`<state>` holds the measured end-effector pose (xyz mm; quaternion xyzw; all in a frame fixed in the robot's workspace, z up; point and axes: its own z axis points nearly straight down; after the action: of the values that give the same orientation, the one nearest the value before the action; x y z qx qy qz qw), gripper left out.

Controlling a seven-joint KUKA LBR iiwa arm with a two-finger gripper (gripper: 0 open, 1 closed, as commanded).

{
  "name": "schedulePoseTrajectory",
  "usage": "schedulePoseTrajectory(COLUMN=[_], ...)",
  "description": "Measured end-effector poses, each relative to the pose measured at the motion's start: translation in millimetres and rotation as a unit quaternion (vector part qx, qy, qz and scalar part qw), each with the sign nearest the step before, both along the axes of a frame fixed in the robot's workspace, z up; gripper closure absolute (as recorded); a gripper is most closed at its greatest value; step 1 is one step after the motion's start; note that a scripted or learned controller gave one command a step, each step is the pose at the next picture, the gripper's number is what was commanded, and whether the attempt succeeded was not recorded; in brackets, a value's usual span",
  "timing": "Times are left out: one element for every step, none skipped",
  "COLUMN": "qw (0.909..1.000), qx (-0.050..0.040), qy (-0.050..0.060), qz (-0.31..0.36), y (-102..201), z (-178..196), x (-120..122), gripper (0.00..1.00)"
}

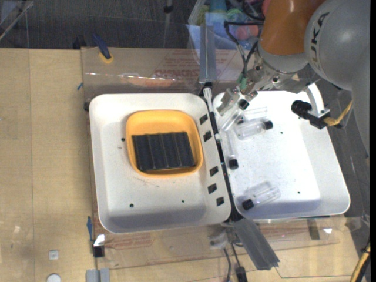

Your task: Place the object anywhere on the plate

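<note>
A yellow plate (160, 121) with rounded corners sits in the left bin (111, 175). A dark grey ridged rectangular object (163, 150) lies flat on the plate, toward its near side. My gripper (236, 101) hangs over the far left corner of the right bin (305, 175), next to the divider between the bins. It is well apart from the plate and the dark object. A clear tube with a black cap (254, 127) lies just below and to the right of the gripper.
A second clear capped tube (262, 193) lies near the right bin's front. A small black piece (233, 164) sits by the divider. Black clips line the divider (212, 157). A box of colourful clutter (232, 4) stands behind the bins.
</note>
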<state>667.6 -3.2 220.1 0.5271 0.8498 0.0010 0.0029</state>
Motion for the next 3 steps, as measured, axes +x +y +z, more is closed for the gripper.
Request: schedulePoseTrajectory(qw=[1.0, 0.9973, 0.9865], qx=[0.0, -0.0005, -0.0014], qy=[0.0, 0.0, -0.001], qz=[0.0, 0.074, 0.164], y=[0, -63, -129], z=[0, 28, 45], x=[0, 0, 0], gripper=[0.0, 0.0, 0.0])
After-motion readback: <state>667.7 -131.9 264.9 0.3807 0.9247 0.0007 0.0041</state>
